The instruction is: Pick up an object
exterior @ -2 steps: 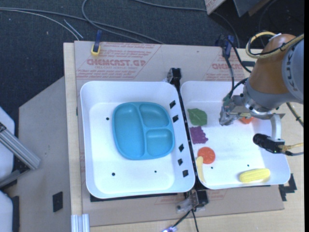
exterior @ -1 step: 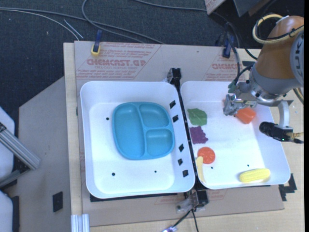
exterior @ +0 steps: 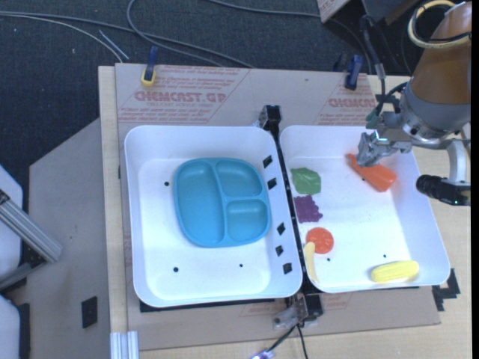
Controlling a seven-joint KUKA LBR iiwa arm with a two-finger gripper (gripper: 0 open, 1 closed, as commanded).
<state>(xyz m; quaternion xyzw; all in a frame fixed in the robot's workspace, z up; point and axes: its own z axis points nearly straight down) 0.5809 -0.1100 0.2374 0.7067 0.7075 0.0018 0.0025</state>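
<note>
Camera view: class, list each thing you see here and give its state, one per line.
Blue tray: flat in left bin.
Orange block: under end effector.
Green piece: loose, right bin.
Purple piece: loose.
Orange ball: loose.
Corn: lying flat.

Orange carrot-like toy, tilted, near the right bin's far wall.
</note>
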